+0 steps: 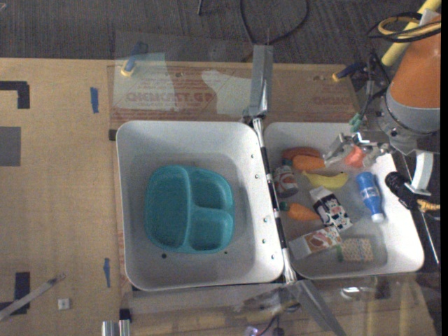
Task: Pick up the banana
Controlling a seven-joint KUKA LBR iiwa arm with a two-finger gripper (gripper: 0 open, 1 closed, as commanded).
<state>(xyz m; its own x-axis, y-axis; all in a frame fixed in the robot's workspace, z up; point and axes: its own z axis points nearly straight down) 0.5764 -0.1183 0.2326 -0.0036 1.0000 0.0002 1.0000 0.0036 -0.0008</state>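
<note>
The yellow banana (327, 180) lies in the right bin (406, 257), near its middle, curved and pointing left to right. My gripper (345, 149) hangs over the bin's upper part, just above and slightly right of the banana, with the grey and orange arm (416, 75) reaching in from the upper right. A small salmon-coloured piece (355, 157) sits right at the gripper; I cannot tell whether it is an object or part of the tool. Nothing visibly joins the banana to the gripper.
Around the banana are an orange item (308, 163) and a reddish one (301, 151) to the upper left, a small can (285, 179), a carrot (302, 212), a black-and-white carton (331, 211), a blue bottle (369, 196) and a flat box (316, 241). The left bin (140, 145) holds a teal divided plate (189, 208).
</note>
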